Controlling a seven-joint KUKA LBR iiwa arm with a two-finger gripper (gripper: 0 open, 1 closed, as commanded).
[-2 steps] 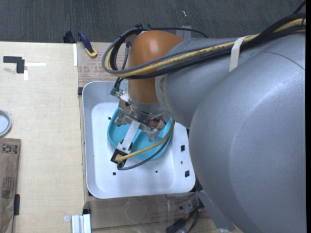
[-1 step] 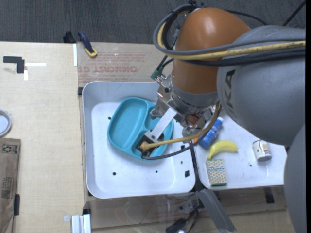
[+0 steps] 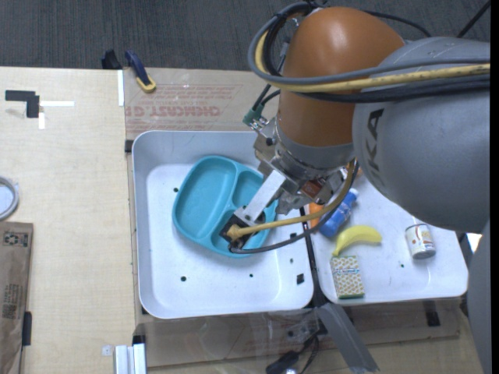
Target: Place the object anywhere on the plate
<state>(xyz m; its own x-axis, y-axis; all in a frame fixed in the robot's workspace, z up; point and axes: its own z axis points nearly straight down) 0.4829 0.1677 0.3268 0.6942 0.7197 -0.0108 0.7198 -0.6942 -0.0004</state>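
A blue divided plate (image 3: pixel 204 201) lies in the left bin (image 3: pixel 160 287), toward its right side. The arm's orange wrist (image 3: pixel 335 76) hangs over the seam between the two bins and covers most of my gripper (image 3: pixel 298 197), which sits just over the plate's right rim. A small orange thing (image 3: pixel 313 206) peeks out right beside the gripper, half hidden, and I cannot tell whether it is held. A blue bottle (image 3: pixel 340 213) lies just right of it in the right bin.
In the right bin (image 3: pixel 390 287) lie a yellow banana (image 3: pixel 357 238), a small can (image 3: pixel 421 241) and a green packet (image 3: pixel 347 276). A cardboard sheet (image 3: pixel 187 104) lies behind the bins. A roll of tape (image 3: pixel 6 199) sits at the bench's far left.
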